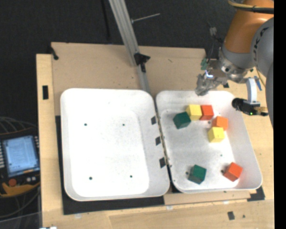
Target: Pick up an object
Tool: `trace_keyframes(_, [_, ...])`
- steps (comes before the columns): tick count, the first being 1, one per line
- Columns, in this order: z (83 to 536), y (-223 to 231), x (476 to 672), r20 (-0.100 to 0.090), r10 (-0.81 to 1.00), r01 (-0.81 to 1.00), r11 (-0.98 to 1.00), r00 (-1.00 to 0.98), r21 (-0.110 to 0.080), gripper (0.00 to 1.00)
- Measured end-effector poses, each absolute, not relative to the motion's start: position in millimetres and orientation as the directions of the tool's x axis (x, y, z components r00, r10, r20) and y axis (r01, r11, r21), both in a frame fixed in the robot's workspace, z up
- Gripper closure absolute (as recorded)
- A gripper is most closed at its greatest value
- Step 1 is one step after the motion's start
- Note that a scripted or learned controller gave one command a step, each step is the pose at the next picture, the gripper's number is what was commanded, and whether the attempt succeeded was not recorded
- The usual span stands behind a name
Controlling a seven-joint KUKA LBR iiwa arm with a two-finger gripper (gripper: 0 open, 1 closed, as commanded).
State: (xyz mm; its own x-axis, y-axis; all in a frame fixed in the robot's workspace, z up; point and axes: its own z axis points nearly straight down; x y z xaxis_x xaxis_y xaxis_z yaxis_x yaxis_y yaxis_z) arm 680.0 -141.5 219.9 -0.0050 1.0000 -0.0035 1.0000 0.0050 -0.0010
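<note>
**benchwatcher:** Looking down at our worktop (pixel 47 128), we've got the two white bins side by side. The left bin (pixel 66 142) has a few dark specks on its floor. The right bin (pixel 248 147) has all the blocks: a green block (pixel 181 120), a yellow block (pixel 195 111) and an orange block (pixel 207 111) bunched near the far side, with the yellow and orange ones touching. Just beside those, toward the right wall, sit a second orange block (pixel 221 122) and a second yellow block (pixel 216 134), corner to corner. Near the front edge there's another green block (pixel 197 173) and a red-orange block (pixel 232 171), well apart from each other.

**kuka_newbie:** Where's the arm at? And do any of the blocks have a long axis?

**benchwatcher:** The gripper (pixel 203 87) hangs over the far rim of the right bin, just beyond the yellow/orange pair. We can't tell whether the jaws are apart or together, it's too small and blurry. Nothing shows between them. As for axis, they all look like cubes to us, so no long side. Most sit a bit rotated against the bin walls, and the front green and red-orange ones are turned the most.
</note>
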Motion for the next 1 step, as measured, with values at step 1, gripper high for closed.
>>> trace_keyframes(1, [215.4, -95.2, 669.1, -0.001, 1.000, 1.000, 0.005, -0.005, 0.000, 1.00])
